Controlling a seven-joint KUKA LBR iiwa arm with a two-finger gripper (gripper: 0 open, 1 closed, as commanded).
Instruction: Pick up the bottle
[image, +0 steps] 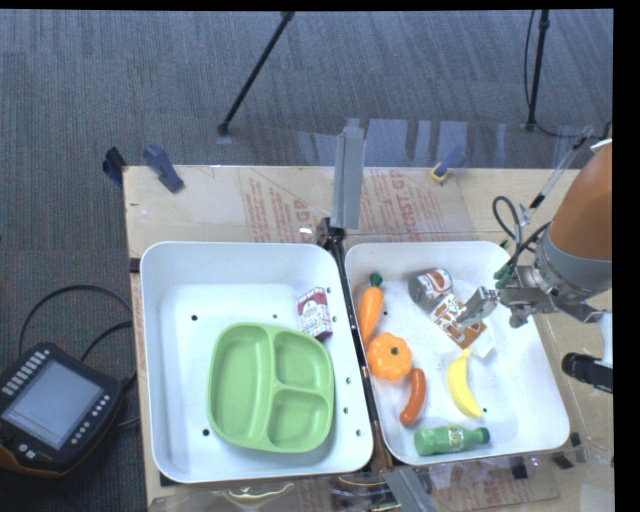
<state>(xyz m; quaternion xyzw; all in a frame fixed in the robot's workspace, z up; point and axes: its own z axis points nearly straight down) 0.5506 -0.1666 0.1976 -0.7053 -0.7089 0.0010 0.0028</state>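
The bottle (450, 438) is green with a pale label and lies on its side near the front wall of the right bin (545, 400). My gripper (479, 304) hangs over the upper right part of that bin, reaching in from the right. It is directly above an orange-and-white carton (456, 315), well behind the bottle and apart from it. A yellow banana (463, 384) lies between the gripper and the bottle.
The right bin also holds a brown can (431, 286), a carrot (369, 307), a small orange pumpkin (389, 356) and a red sausage (412, 396). In the left bin (175, 300) sit a green divided plate (271, 386) and a small red box (315, 313).
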